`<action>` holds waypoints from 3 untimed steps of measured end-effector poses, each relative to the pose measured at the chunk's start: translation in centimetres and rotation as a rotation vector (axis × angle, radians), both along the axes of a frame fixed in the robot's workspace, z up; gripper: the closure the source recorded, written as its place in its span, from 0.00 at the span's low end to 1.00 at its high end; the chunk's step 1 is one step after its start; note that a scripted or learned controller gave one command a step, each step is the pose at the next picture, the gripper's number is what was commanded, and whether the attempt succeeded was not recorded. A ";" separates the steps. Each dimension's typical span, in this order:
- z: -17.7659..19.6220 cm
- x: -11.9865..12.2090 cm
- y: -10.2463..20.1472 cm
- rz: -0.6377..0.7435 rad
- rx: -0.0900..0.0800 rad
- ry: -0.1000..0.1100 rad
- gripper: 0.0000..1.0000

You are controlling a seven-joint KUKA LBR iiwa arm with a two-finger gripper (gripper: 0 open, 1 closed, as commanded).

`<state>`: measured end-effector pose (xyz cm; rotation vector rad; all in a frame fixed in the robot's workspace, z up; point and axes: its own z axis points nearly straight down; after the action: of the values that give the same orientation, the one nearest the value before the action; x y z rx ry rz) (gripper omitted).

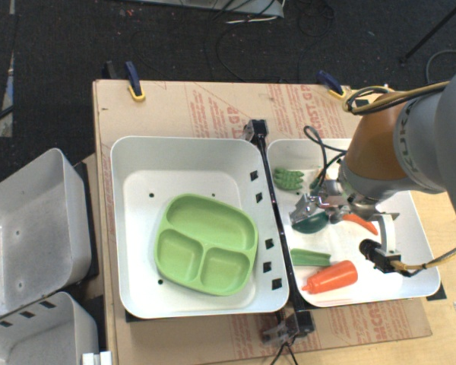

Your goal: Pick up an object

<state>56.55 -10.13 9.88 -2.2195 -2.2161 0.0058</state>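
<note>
Nearest me in the right bin [419,238], an orange carrot-shaped toy [332,277] lies close to the near wall, with little room on that side. Just behind it a green pod-shaped piece [310,258] lies against the divider between the bins, tight on its left.

Mid-bin, the gripper [313,206] is low over a dark green object [311,221], which sits near the divider, apart from the pod. The gripper is right at the object's top edge, touching or nearly; I can't tell which. I also can't tell how wide the gripper stands or whether it grips anything.

A small orange piece [359,223] pokes out from under the wrist on the right, with open white floor beyond it toward the right wall. Farther back, a pale green ridged piece [289,179] lies by the divider, with bare floor up to the far wall.

In the left bin [137,173], a light green divided plate [206,243] takes the middle. There is a bare margin all round, widest at the far end.
</note>
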 end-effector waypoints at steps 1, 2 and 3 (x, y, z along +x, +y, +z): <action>-0.7 0.0 0.0 -0.001 0.000 -0.004 0.00; 0.3 0.0 0.0 -0.002 -0.001 -0.006 1.00; 5.6 -0.1 -1.0 -0.001 -0.002 -0.010 1.00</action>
<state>56.41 -11.09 15.50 -2.2268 -2.2205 -0.0023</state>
